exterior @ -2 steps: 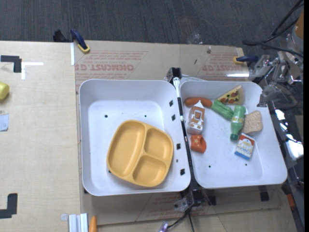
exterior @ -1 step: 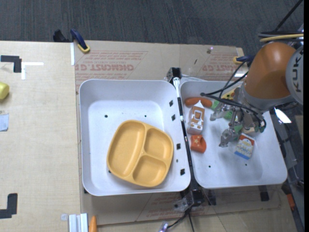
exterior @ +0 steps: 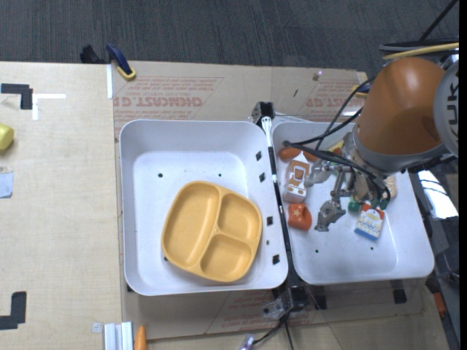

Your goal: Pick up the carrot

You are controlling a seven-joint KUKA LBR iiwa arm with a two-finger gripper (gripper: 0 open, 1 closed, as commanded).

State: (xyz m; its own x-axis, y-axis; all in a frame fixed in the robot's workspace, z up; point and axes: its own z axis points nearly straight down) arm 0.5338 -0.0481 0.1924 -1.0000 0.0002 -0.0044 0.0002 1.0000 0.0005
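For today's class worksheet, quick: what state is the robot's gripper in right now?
Gripper: over the right bin, nothing seen between its fingers; whether it is open or closed cannot be told.

A single fixed camera looks down on the bench (exterior: 58, 195) from above at a slant, far enough back to take in both white bins whole. The left bin (exterior: 139, 217) sits near the middle of the frame and the right bin (exterior: 408, 257) toward the right side. Dark floor (exterior: 219, 13) runs across the top, so the far edge of the bench lies upward in the frame. The arm (exterior: 405, 108) comes in from the right and looms large, close under the lens.
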